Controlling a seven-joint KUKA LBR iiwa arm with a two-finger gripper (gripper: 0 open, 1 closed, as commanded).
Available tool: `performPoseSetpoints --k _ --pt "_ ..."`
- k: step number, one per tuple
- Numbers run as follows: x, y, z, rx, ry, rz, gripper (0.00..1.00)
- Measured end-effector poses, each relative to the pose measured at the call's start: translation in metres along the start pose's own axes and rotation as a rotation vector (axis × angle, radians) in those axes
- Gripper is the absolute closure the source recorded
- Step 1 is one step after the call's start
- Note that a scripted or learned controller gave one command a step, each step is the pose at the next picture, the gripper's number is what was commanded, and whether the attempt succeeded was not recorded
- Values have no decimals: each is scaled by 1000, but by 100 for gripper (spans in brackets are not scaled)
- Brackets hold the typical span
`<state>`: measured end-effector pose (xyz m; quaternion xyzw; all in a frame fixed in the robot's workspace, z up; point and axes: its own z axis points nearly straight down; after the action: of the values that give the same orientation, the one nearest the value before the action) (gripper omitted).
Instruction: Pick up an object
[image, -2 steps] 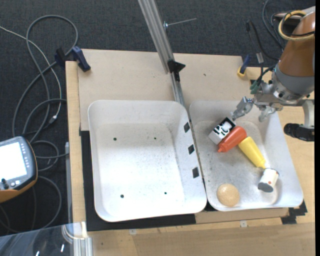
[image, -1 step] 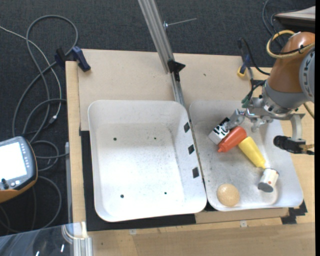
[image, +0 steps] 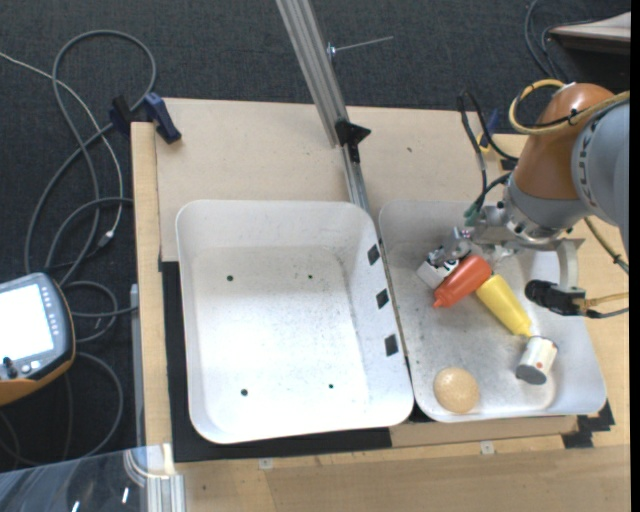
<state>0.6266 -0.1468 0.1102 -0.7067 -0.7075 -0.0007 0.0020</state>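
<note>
Here, two bins, one bottle, one ball

I count two white bins: the left bin and the right bin. In the right one I see one orange-capped yellow bottle, one tan ball, and one small white cylinder.

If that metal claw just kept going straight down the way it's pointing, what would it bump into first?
Most likely the orange-and-yellow object lying in the right bin: the gripper sits right over its orange end. How much gap remains is hard to judge from above.
</note>
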Motion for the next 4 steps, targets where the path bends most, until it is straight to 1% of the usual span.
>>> performPoseSetpoints --k 1,2,3,4 --pt "-1 2 -15 -8 -3 0 100" --pt "2 -5 -75 -9 -5 0 100" --pt "7 -1 -121 -9 -5 -2 100" --pt "7 1 -148 -8 -5 -1 100"
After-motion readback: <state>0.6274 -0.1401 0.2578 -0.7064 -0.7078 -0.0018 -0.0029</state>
